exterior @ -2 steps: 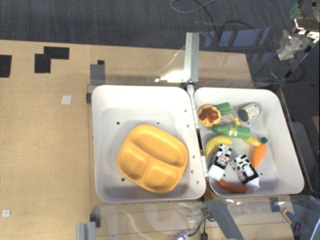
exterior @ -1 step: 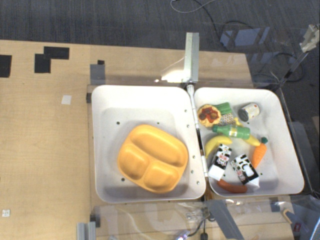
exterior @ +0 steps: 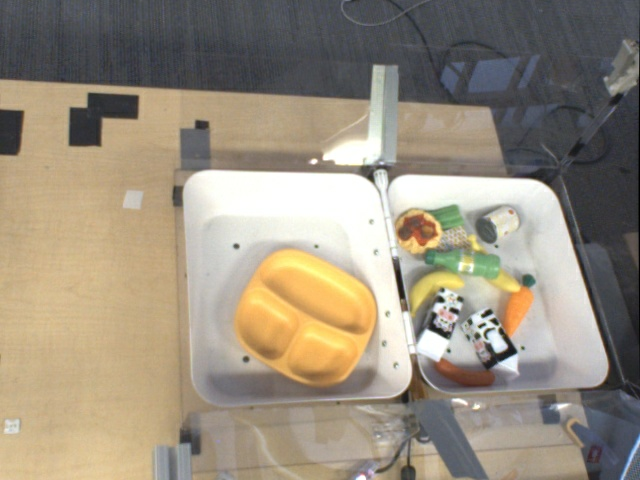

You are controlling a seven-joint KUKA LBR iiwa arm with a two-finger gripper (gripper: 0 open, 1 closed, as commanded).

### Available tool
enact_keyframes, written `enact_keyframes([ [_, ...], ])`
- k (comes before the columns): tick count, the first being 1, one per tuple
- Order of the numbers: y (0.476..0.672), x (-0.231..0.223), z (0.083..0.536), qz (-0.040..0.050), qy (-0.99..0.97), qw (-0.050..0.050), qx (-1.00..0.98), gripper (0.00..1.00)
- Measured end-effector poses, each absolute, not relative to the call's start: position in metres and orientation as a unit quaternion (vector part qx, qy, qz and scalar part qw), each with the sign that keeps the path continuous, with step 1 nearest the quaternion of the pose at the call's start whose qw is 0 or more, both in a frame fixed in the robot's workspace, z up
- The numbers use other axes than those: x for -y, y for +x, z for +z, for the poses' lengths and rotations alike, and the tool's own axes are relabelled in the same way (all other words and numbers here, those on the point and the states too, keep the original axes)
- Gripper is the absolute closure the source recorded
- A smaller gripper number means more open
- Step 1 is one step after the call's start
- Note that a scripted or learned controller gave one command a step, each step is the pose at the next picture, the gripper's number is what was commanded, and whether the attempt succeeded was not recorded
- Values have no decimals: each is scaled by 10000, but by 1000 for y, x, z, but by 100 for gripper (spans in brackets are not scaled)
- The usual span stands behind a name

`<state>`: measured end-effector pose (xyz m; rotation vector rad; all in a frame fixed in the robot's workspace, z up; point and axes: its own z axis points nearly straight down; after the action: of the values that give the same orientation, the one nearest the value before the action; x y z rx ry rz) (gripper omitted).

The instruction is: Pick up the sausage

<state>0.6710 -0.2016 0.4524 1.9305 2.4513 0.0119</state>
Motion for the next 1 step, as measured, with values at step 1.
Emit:
enact_keyframes([
  [1, 672, 200, 466, 54, 6160, 158, -7876, 100],
])
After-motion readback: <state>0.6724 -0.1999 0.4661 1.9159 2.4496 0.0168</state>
